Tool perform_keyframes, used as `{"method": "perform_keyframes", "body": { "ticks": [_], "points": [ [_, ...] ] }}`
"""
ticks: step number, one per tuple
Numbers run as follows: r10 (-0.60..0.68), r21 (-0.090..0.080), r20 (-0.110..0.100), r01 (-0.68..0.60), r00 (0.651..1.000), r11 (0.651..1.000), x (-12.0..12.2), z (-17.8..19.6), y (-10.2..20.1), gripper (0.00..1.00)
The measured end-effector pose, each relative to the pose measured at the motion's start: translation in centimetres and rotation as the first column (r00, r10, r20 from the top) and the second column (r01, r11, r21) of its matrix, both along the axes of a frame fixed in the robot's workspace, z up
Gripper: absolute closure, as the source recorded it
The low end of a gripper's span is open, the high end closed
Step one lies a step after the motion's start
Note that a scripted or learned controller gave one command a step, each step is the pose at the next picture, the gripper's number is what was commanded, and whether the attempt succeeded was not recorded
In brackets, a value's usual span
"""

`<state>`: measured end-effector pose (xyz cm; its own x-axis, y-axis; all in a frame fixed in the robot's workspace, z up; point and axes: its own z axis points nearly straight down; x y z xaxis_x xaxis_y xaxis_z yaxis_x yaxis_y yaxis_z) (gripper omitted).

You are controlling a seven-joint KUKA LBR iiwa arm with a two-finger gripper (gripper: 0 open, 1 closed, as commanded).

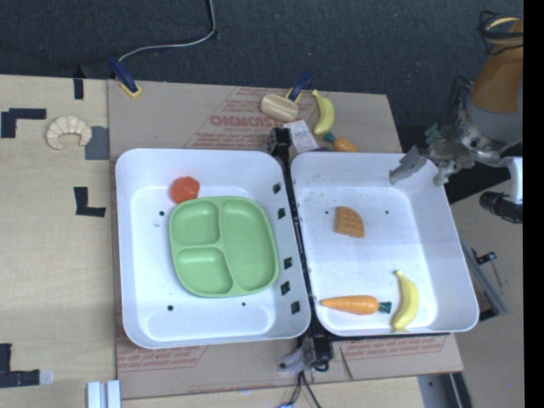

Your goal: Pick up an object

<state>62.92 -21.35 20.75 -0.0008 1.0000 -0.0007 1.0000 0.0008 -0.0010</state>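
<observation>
Gripper (422,165) at far right bin (442,228) rim; finger state indiscernible.
Bin contents: tan waffle piece (348,222), orange carrot (350,305), yellow banana (406,300).

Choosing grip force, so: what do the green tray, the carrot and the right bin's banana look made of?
Green tray: likely moulded plastic, matte, uniform colour, rounded compartments. Carrot: probably plastic toy, smooth even orange. Banana: likely plastic too, evenly yellow, though the view is too coarse to be sure.
</observation>
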Motion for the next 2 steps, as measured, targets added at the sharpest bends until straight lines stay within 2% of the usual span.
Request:
{"method": "perform_keyframes", "body": {
  "ticks": [1, 2],
  "points": [
    [0.001, 0.002, -0.002, -0.001, 1.0, 1.0, -3.2, -3.6, 4.8, 0.0],
    [0.001, 0.0, 0.003, -0.001, 1.0, 1.0, -1.1, -12.1, 9.1, 0.0]
  ]
}}
